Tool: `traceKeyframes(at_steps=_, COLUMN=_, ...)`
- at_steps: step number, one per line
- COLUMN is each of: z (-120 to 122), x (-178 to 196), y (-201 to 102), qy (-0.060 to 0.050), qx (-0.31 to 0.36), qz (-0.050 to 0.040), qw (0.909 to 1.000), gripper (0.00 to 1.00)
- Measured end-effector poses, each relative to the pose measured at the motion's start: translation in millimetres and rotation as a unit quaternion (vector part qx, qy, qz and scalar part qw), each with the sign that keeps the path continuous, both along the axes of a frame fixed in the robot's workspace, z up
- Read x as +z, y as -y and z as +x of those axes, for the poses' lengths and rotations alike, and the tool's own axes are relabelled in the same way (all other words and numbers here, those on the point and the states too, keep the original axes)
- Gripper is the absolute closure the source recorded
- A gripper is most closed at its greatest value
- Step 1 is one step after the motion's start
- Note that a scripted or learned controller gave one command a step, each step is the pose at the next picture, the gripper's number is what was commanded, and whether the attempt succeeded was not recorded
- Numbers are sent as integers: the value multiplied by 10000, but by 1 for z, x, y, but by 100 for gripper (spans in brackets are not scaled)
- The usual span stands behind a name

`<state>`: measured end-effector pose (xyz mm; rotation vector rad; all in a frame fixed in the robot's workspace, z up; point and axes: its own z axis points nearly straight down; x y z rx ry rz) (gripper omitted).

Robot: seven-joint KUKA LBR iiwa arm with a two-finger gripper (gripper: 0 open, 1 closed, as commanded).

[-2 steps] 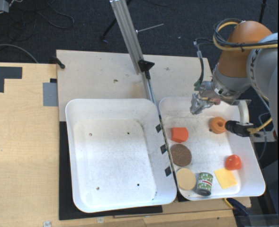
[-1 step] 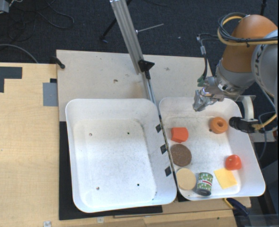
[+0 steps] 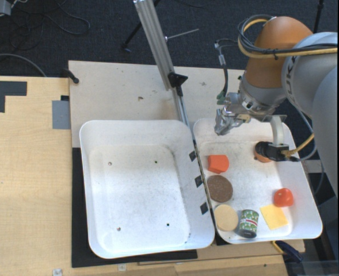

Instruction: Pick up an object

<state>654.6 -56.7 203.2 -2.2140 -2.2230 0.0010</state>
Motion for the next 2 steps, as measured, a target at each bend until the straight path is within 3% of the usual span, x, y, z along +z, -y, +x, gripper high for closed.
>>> traceKeyframes(at_steps=2, z=-3, x=-5, y=-105, qy=-3, qx=5, qz=-1, qw=10000, gripper=100)
